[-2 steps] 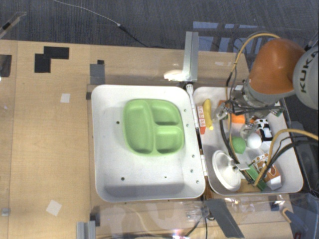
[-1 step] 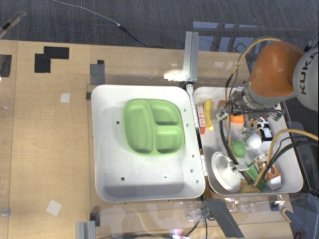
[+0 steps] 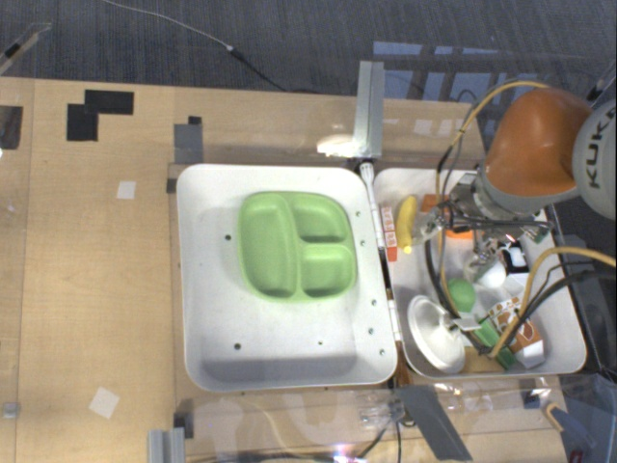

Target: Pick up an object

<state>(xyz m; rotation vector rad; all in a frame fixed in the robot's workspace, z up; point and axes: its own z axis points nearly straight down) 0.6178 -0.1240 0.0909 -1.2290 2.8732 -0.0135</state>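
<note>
Objects for picking sit in the right bin (image 3: pixel 576 353), around and under the gripper (image 3: pixel 479 249). Far to its left, a green divided plate (image 3: pixel 295 245) lies in the left bin (image 3: pixel 207 355). Just left of the gripper stands a banana (image 3: pixel 407 222); below it, a white bowl (image 3: pixel 431 334) and a green ball (image 3: pixel 462 294). Whether the gripper is spread or pressed together, I cannot tell.

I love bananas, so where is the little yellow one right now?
The banana lies in the right bin, at its upper left corner, beside the wall shared with the left bin.
</note>
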